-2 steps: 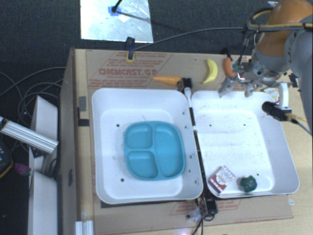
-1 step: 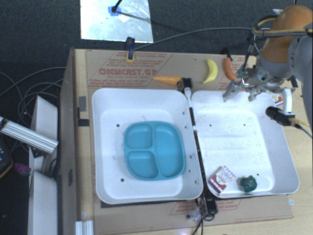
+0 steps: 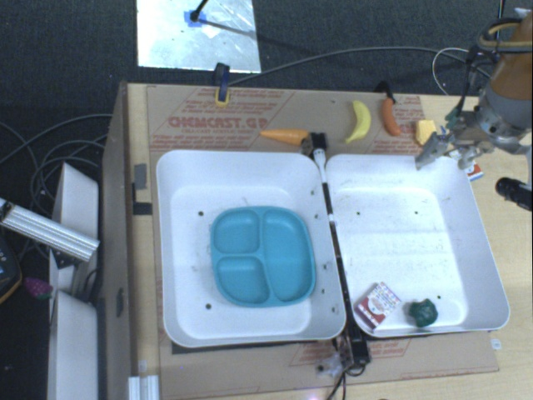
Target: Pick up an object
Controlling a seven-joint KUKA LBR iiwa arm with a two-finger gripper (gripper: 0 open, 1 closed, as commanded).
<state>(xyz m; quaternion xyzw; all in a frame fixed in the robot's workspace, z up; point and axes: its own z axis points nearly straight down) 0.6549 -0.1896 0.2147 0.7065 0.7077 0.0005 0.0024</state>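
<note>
I'm seeing the bench carrying two white bins side by side, with a carrot, banana and sausage lying along its far edge

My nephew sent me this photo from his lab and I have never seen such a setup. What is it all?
This is one camera fixed above a bench, looking down at a slant. The grey machine at the right is a robot arm; its hand hangs over the right bin's far corner, holding nothing. The left bin holds a blue divided plate. The right bin holds a small red-and-white packet and a green lump. Behind the bins lie a toy carrot, banana and sausage.
</note>
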